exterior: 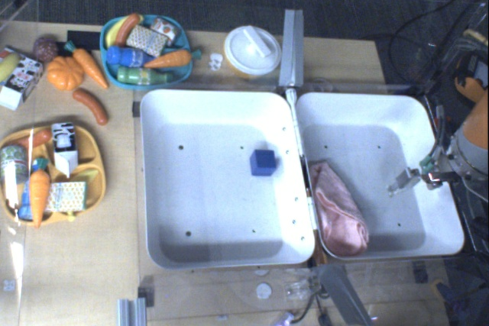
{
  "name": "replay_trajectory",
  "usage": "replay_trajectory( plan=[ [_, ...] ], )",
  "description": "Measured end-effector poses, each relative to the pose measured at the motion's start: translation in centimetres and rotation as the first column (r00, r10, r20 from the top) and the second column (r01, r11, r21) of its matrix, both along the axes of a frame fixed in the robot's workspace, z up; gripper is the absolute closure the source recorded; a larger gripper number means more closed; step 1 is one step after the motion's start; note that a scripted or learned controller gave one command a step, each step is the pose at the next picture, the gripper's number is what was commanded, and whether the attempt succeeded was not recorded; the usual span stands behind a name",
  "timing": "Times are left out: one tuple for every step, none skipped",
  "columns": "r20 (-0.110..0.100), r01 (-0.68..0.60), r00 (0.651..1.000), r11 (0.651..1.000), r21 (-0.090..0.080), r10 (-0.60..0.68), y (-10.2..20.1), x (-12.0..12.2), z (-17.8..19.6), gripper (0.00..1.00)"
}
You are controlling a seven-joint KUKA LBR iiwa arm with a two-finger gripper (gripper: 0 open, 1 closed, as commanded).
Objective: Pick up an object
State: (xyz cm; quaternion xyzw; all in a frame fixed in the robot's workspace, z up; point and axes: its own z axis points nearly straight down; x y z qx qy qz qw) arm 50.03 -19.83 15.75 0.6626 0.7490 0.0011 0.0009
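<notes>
A small blue cube (263,162) lies near the middle of the left white bin (164,126). A crumpled pink cloth (338,208) lies along the left wall of the right white bin (367,114), toward its front. My gripper (405,179) hangs over the right part of the right bin, reaching in from the right edge. It is well to the right of the cloth and apart from it. The grey arm and its orange band (472,88) rise behind it at the right edge.
A blue bowl (145,51) and a yellow tray (53,173) of toy food sit left of the bins. Nearby are a toy pumpkin (64,73), a carrot, and a sausage (91,106). A white round lid (253,50) and a metal post (290,50) stand behind the bins.
</notes>
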Motion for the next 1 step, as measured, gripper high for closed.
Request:
replay_trajectory(
  plan=[
    [-0.002,-0.046,0.999,0.999,0.000,0.046,0.83,-1.29,1.29,0.00]
  ],
)
